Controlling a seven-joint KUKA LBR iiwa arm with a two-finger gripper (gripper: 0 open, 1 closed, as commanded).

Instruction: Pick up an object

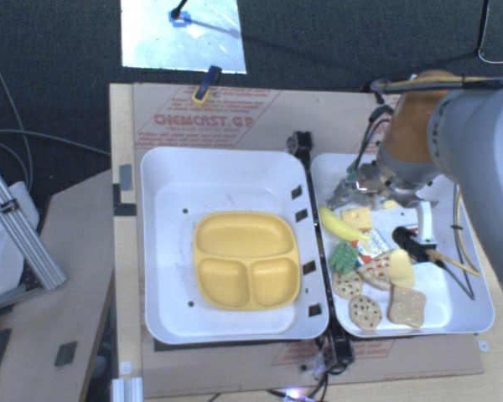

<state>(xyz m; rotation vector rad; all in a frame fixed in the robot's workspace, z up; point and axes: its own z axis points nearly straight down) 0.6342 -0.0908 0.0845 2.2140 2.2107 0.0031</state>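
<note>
Two glossy white bins (163, 224), left with a smooth yellow three-compartment tray (246, 258); end effector (365, 187) grip state unclear

A divided plate (246, 259) lies in the left bin (163, 224); toy foods (370, 275), seemingly piled, fill the right bin (469, 308).

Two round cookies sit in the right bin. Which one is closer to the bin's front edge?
The lower cookie, beside the square cracker, is closer to the front edge of the right bin. The other cookie lies further back, just below the green piece.
</note>
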